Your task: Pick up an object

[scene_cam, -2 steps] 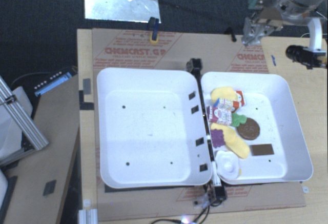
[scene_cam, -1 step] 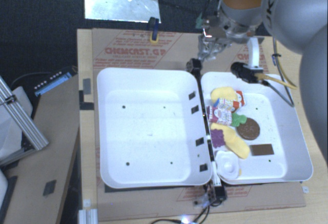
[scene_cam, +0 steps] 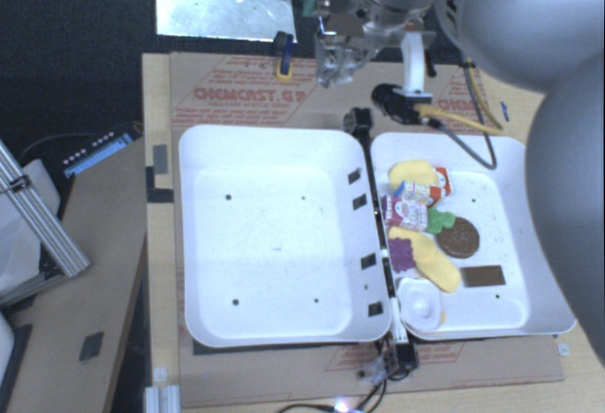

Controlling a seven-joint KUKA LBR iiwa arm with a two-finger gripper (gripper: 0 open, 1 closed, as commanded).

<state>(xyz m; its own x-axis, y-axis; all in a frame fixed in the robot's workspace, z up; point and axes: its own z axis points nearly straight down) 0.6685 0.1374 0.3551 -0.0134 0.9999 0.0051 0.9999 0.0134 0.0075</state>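
The gripper (scene_cam: 337,61) hangs above the bench behind the bins (fingers blurred, state unclear); toys fill the right bin (scene_cam: 506,307).

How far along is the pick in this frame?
Done: nothing visible yet. The gripper sits high above the bench, beyond the far rim of the bins, with no object seen at it. In hand: at most an approach. Left: the whole pick. The items, among them the brown disc and white cup, lie clustered in the right bin.
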